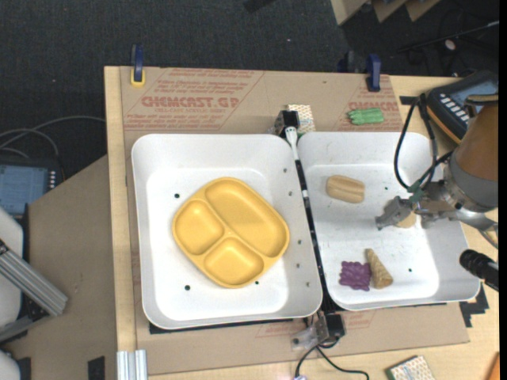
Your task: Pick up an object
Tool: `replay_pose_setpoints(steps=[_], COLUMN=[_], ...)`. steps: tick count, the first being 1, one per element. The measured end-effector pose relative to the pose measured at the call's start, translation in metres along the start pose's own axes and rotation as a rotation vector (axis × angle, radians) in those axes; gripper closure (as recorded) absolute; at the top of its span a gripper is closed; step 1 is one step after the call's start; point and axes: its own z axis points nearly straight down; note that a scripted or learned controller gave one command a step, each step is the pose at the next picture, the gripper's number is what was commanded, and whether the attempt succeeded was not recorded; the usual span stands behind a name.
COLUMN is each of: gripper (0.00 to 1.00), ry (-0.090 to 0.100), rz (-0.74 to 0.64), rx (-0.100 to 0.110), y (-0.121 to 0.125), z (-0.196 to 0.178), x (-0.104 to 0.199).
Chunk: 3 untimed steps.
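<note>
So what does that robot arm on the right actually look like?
The arm is a thick rounded grey body with an orange band. It narrows to a small grey metal gripper. A black cable loops alongside it.

One fixed camera looks down at a slant from above the desk (238,85), set far enough back to take in its whole brown top, both white bins and a band of dark floor (119,14) beyond the far edge. The left bin (150,212) sits near the middle of the view, the right bin (420,287) toward the right edge. The arm (479,161) comes in from the right side, partly cut off there. The desk's near edge runs close to the bottom of the view
</note>
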Motion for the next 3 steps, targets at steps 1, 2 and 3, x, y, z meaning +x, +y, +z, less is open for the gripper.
replay_pose_setpoints(steps=[1, 2, 3], gripper=[0.00, 0.00, 0.00], ry=[-0.002, 0.010, 0.003], rz=[0.003, -0.005, -0.002], rx=[0.000, 0.001, 0.004], y=[0.024, 0.100, 0.059], z=[0.105, 0.101, 0.101], x=[-0.055, -0.075, -0.037])
